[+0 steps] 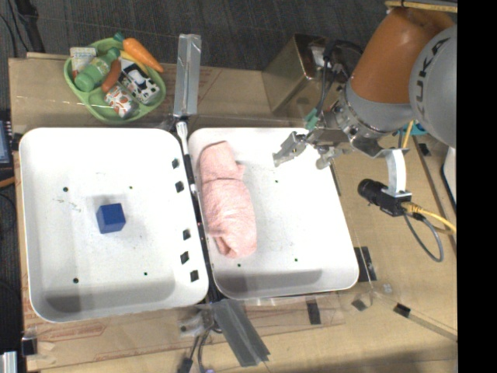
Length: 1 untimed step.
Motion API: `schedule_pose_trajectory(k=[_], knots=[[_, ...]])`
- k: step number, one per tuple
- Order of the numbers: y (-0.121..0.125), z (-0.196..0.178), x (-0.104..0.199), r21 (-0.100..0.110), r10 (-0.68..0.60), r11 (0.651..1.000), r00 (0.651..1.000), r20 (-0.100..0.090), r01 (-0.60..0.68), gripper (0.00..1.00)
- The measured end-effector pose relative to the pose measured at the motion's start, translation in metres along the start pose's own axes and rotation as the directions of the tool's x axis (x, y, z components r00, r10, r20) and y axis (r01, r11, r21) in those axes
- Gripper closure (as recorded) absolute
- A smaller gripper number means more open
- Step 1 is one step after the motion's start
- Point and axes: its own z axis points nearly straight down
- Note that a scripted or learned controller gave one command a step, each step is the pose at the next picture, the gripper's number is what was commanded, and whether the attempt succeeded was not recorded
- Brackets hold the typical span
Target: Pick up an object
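- Task judged barely begun: nothing lifted, nothing between the fingers of the end effector (299, 151).
- End effector poised over the far part of the right shallow white plastic bin (326, 263), at the tip of the grey arm with the orange band (392, 68) reaching in from the right.
- Fingers spread apart and bare, pointing left toward the middle of that bin; no contact with any object visible.
- Rolled pink cloth towel (225, 200) lying lengthwise along the left side of the right bin, just beside the wall shared with the other bin; a clear gap between it and the end effector.
- Small blue cube (111, 217) resting alone on the floor of the left shallow white plastic bin (46, 286), well apart from the end effector.
- Green plastic bowl of toy groceries (81, 99) on the wooden desk (388, 332) at the far left, outside both bins, probably not a target.
- Left to do, by the look of it: choice of target, descent, closing of the fingers, lift.
- Likelier target judged to be the towel, being nearer and in the same bin; soft bulk may slip or unroll under a pinch.
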Motion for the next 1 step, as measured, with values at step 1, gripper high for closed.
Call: schedule_pose_trajectory(k=[1], knots=[[0.0376, 0.1626, 0.0536, 0.002, -0.073, 0.997, 0.997, 0.000, 0.073, 0.00]])
